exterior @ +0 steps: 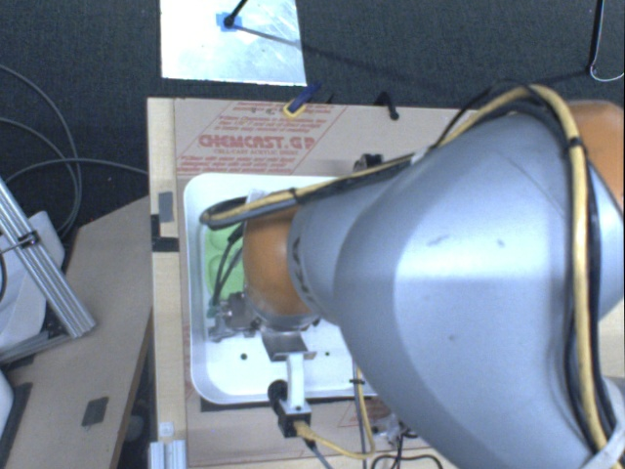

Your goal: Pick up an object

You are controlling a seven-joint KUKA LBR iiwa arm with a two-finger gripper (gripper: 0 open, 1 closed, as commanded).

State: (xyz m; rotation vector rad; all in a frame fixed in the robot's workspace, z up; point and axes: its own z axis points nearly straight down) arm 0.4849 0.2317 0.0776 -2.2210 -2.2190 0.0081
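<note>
My grey arm with its orange band [269, 267] reaches in from the right and covers most of the view. It hangs low over the left white bin [198, 364]. The gripper [227, 318] sits at the bin's left side, close to the floor, seen only as a small metal part under the wrist. A green object [226, 258] lies in the bin just behind the gripper, partly hidden by the arm. I cannot see anything between the gripper's parts.
A cardboard sheet with red print [258, 141] lies under the bins. A shiny square sheet [234, 29] rests on the dark floor at the back. An aluminium rail [41, 274] and cables stand at the left.
</note>
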